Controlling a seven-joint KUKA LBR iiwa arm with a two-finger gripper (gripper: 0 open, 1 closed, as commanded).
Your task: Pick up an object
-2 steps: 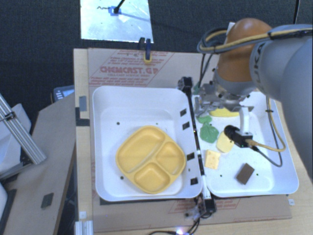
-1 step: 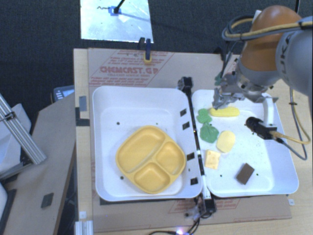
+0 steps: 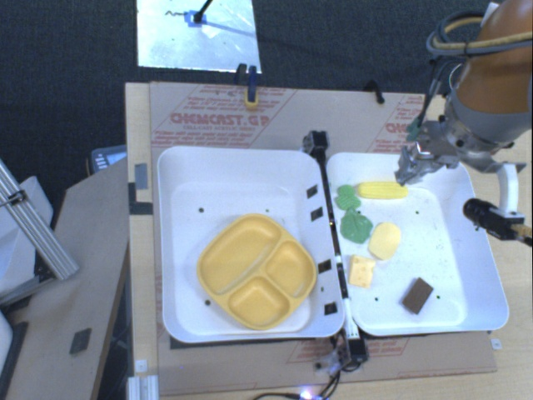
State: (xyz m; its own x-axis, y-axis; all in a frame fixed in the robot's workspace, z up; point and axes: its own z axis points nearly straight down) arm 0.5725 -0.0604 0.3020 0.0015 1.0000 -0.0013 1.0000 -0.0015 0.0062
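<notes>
The left bin holds a yellow tray with three sections. In the right bin lie green leaves, a cheese square, a pale round piece, a brown block and a corn cob — the gripper hangs just above the cob's right end. Whether it is wide or narrow, I cannot tell.

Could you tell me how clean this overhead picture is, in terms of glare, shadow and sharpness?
In the camera view, glare washes out the shiny sheet beyond the bench; the two white bins are evenly lit with only faint shadows; the whole frame is slightly soft, and the gripper above the corn cob is too blurred to read clearly.
</notes>
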